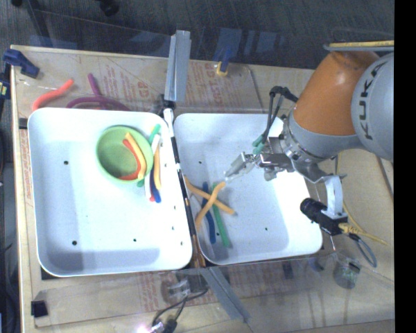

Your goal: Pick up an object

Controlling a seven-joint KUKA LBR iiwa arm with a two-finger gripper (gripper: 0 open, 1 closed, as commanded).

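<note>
The end effector (237, 167) hangs released and empty over the right bin (291, 220), above the crossed sticks (213, 210) near its left wall, where a descent could pinch several overlapping sticks and slip off.

The arm (347, 103) is a rounded grey KUKA body with a broad orange band just behind the wrist and part of the maker's name in dark letters on the grey shell. Behind the fingers sits a cluster of silver metal brackets, with a thin black cable looping above them and a small green fitting close by.
</note>
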